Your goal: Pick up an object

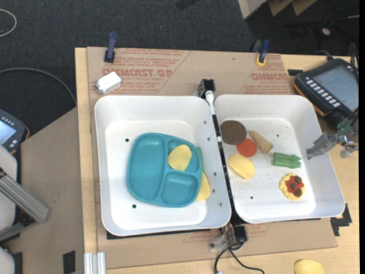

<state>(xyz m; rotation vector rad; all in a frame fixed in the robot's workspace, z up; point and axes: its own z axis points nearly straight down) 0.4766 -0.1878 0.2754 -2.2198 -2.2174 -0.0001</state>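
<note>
Lower right of frame, right shallow white bin (319, 207): small round yellow toy pizza with dark red toppings (292, 186), then pale yellow oval piece (242, 166), green ridged block (286, 160), red-orange disc (247, 148), tan cone (261, 141) and brown round disc (232, 131) further up. At left, left shallow white bin (114, 210) holding teal divided plastic tray (149, 167), yellow oval slice (180, 157) in its upper right compartment, another yellow slice (203, 188) tucked at its lower right edge. Right edge mid-frame, grey two-finger gripper (319, 147) over right bin's rim, apart from all objects, nothing seen held; finger spread cannot be told.
</note>
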